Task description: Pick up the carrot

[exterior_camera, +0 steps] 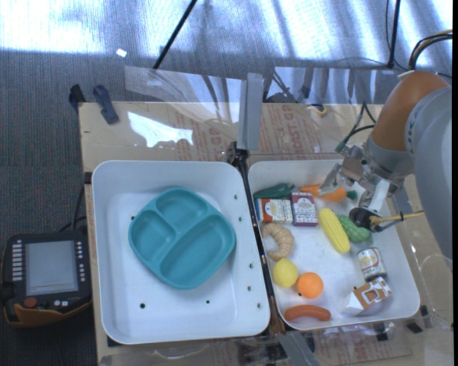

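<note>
An orange carrot point(333, 194) with a green top is lying near the right bin's point(409, 269) far edge.

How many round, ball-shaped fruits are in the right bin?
2. A lemon and an orange sit side by side near the right bin's front-left; the arm may hide others at the back.

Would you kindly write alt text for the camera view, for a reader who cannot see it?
A grey robot arm's gripper hovers by a carrot at the far edge of the right bin, among toy foods including corn and an orange. The left bin holds a teal divided plate.
</note>
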Controlling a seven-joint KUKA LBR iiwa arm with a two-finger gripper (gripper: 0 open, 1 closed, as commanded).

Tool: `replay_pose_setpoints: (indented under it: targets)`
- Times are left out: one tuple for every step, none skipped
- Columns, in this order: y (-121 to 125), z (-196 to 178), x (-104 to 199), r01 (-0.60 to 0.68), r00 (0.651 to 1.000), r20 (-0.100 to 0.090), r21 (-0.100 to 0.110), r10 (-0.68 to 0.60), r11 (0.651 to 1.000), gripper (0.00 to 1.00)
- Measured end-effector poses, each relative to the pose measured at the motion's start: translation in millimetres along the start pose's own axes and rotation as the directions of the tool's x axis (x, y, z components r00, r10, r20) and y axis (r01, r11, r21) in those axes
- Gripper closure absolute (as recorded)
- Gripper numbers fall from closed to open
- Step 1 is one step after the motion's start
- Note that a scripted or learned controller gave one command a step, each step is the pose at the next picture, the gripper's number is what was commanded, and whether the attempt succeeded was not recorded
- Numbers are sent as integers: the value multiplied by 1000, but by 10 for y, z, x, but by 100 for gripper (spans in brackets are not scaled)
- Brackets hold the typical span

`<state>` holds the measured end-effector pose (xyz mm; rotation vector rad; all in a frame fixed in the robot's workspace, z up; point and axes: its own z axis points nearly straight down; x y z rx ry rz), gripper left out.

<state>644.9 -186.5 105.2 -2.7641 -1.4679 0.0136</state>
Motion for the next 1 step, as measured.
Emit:
replay_pose_setpoints:
  targets:
    - [8,136,-29,-198,980,-7,14,198,980,0]
